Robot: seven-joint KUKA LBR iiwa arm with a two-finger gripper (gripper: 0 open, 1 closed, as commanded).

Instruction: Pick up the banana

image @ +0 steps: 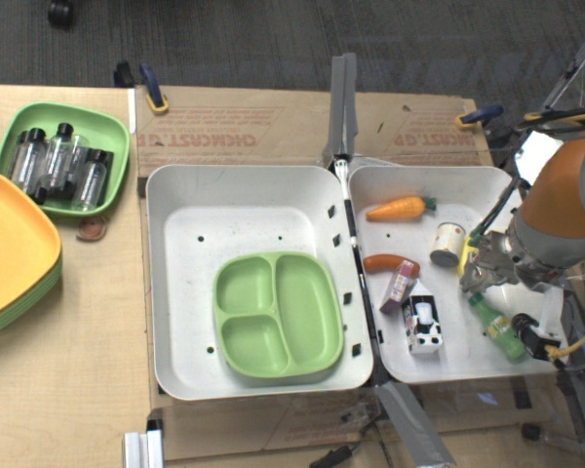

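Down in the right bin [439, 361] we see the gripper [480, 273] hanging low, just right of the pale can [448, 244]. We cannot tell whether it is wide, narrow or holding anything. A yellow sliver [467, 253], perhaps the banana, shows between the can and the gripper, touching the can. Left of the can lie a carrot [398, 209], higher up, and a cow-patterned carton [424, 325], lower down.

Banana [466, 253]: a small yellow piece shows in the right bin [458, 344], mostly hidden under the hand [476, 273].
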